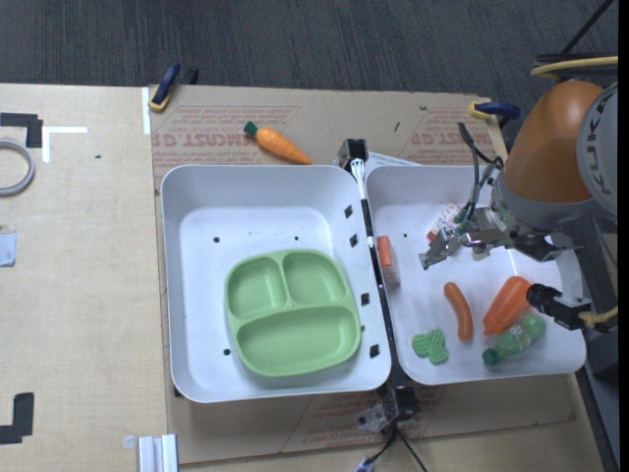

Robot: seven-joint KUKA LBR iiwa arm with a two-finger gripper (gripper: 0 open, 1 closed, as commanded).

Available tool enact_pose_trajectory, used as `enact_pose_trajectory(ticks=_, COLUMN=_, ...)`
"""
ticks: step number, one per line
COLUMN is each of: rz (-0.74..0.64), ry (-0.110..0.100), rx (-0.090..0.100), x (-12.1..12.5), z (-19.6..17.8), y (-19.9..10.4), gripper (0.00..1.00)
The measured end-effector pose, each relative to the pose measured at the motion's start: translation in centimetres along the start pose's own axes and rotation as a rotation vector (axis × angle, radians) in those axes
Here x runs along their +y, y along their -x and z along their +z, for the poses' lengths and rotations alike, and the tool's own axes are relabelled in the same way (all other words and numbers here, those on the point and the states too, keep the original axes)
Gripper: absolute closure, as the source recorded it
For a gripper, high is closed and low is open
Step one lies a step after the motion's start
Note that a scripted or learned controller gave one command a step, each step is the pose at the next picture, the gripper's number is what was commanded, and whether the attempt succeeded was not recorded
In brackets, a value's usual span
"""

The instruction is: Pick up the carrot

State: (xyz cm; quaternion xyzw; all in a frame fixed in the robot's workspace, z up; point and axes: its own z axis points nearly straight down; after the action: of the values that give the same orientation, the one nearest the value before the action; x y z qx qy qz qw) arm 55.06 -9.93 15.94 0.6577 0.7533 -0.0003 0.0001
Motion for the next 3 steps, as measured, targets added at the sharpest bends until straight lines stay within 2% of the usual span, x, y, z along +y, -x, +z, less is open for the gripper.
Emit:
enact_pose_trajectory(ticks=1, rz=0.027, ry=-0.001, rx=0.001, x=-6.0, z=-3.3, y=-3.2, gripper=0.00)
enact_pose_trajectory(ticks=2, rz=0.215, ry=0.001, rx=0.000, x=-5.4, z=-3.3, y=-5.5, gripper=0.00)
enact_pose_trajectory(ticks=3, rz=0.178, ry=0.000, rx=0.000, x=-1.1, z=-5.2, y=-6.6, gripper=0.00)
